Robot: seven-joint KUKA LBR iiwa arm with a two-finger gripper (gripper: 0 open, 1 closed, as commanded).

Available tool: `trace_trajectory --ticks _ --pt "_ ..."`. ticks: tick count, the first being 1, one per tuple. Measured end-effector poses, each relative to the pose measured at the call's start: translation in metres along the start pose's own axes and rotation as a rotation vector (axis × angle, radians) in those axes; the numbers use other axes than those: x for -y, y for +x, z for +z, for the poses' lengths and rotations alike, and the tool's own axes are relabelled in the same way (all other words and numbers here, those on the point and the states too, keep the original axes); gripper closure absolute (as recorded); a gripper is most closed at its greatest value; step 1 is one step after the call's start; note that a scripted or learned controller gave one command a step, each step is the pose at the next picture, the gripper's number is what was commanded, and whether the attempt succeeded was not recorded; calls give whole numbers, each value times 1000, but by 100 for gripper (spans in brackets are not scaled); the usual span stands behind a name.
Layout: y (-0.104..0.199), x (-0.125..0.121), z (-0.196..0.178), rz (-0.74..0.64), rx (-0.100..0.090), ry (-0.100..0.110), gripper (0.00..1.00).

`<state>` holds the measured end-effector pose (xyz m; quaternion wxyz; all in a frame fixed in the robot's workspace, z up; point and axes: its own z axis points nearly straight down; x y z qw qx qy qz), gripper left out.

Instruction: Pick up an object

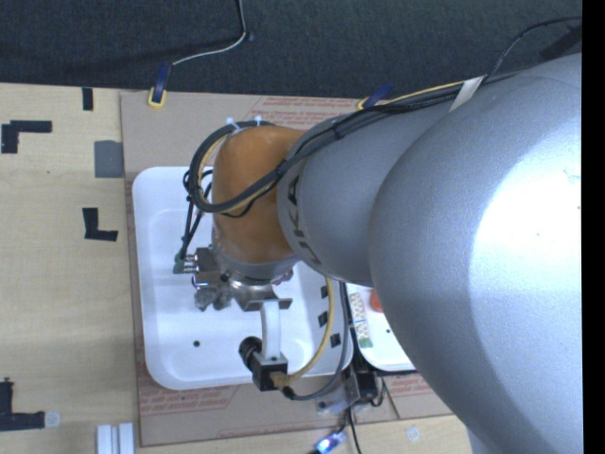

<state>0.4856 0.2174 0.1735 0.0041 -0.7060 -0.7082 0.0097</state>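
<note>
light: bright, even, from above | glare: broad white sheen on the grey arm [492, 253], at right of the left bin [161, 253] | shadows: soft, faint inside that bin beneath the wrist | focus: arm nearest the lens soft, bin rim sharper | top: dark cloth beyond the bin underexposed

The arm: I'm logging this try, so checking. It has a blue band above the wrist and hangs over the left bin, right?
Not quite. The camera view shows the band above the wrist is orange, not blue. The rest holds: the arm hangs over the left bin.
</note>
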Motion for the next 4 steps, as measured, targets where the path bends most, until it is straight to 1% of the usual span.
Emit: trace_trajectory --ticks 1,2,3,4 --pt "16 3 -123 -1 -13 -28 100" --pt "-39 5 -245 5 -12 -32 100" --pt "-106 7 -251 8 -6 -20 100" --pt "-66 8 -315 -2 -10 -25 100"
